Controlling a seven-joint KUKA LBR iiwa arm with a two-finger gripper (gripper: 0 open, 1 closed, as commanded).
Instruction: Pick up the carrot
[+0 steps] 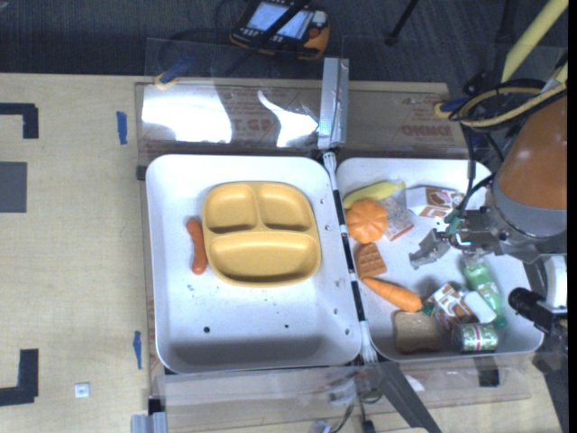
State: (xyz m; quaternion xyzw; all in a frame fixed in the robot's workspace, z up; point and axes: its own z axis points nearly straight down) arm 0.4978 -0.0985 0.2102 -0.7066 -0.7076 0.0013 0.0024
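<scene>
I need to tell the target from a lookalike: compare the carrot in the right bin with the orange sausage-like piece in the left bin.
The carrot tapers to a point and lies slantwise in the right bin; the sausage-like piece is blunt at both ends and lies straight beside the yellow tray in the left bin. The carrot sits among clutter; the sausage has one neighbour. Both are orange and elongated.

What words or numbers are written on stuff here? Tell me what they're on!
Brown cardboard wall behind the right white bin: red printed letters, mirrored or blurred, unreadable.
Brown cardboard behind the left white bin: faint red print, washed out by glare, unreadable.
Black handheld pendant with a lit screen: screen content too small to read.
White and red snack packet: print too small.
Green labelled can: label too blurred.
No text can be read for sure.
</scene>
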